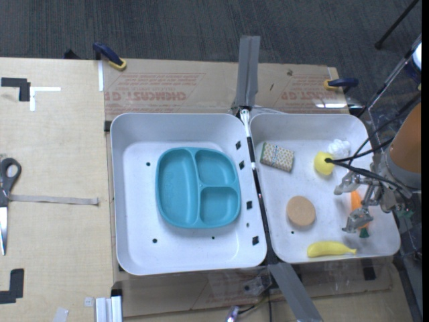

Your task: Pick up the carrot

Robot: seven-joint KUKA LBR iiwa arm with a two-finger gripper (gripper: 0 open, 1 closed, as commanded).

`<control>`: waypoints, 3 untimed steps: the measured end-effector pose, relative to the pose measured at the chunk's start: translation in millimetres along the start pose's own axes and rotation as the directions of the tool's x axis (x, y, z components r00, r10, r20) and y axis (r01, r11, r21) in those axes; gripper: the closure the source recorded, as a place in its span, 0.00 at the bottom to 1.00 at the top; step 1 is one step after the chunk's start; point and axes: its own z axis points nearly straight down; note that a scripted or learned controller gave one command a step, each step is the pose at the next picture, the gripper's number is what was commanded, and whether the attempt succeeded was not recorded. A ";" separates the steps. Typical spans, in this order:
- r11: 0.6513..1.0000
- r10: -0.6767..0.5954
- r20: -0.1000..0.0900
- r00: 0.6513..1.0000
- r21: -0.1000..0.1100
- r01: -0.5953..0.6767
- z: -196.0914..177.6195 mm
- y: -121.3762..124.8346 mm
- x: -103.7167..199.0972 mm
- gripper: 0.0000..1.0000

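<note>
We see the carrot (354, 200) lying near the right wall of the right bin (281, 129), with our claw (358, 219) low over it. We cannot tell whether it grips; the lift, we judge, is still left to do.

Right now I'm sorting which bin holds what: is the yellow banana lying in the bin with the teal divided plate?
No, the yellow banana lies in the right white bin, while the teal divided plate sits in the left white bin.
</note>
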 end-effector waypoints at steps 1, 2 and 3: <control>1.000 -0.001 0.005 1.000 0.001 0.001 -10.0 0.3 -2.0 1.00; 1.000 -0.001 0.005 1.000 0.001 0.001 -9.9 0.4 -2.0 0.00; 0.990 0.138 -0.004 0.990 0.000 -0.138 9.4 -2.5 0.8 0.00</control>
